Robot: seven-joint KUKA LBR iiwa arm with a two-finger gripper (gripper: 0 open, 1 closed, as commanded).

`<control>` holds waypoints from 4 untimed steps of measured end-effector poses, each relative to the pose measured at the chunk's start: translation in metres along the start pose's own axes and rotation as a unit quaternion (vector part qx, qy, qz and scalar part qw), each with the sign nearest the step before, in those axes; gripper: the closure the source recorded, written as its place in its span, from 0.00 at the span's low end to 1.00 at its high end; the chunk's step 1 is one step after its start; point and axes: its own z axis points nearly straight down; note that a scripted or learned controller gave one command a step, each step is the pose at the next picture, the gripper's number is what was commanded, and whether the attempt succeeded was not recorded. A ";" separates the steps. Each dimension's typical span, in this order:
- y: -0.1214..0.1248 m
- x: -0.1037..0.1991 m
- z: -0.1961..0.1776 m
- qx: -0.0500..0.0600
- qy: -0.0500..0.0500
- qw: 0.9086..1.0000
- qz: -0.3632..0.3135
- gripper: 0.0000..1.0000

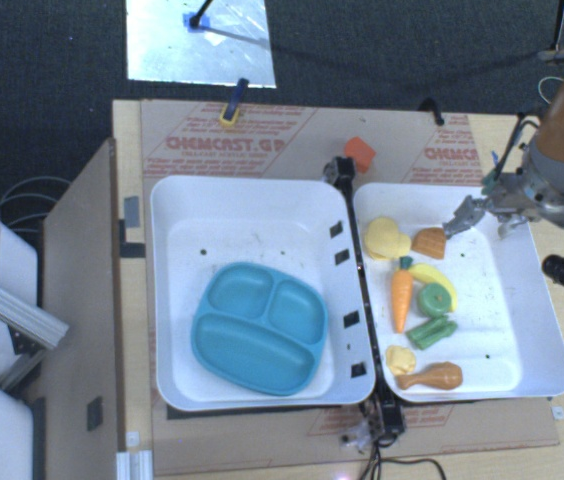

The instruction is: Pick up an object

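While toys crowd the right bin [522, 298]'s left edge, the gripper [459, 220], jaw state unclear, hovers by the bread [429, 242].

A blue divided tray [259, 328] lies in the left bin [177, 208].

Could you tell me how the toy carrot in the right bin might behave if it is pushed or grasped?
The carrot looks like smooth moulded plastic, so probably stiff and light. Its tapered round body may roll or pivot when nudged, and could slip from a pinch. The yellow piece lies close beside it, likely crowding a grasp.
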 end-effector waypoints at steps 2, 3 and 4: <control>-0.099 0.060 0.119 0.004 0.001 1.000 0.001 0.00; -0.094 0.058 0.104 -0.002 0.000 1.000 0.001 1.00; -0.094 0.058 0.105 -0.002 0.000 1.000 0.001 0.00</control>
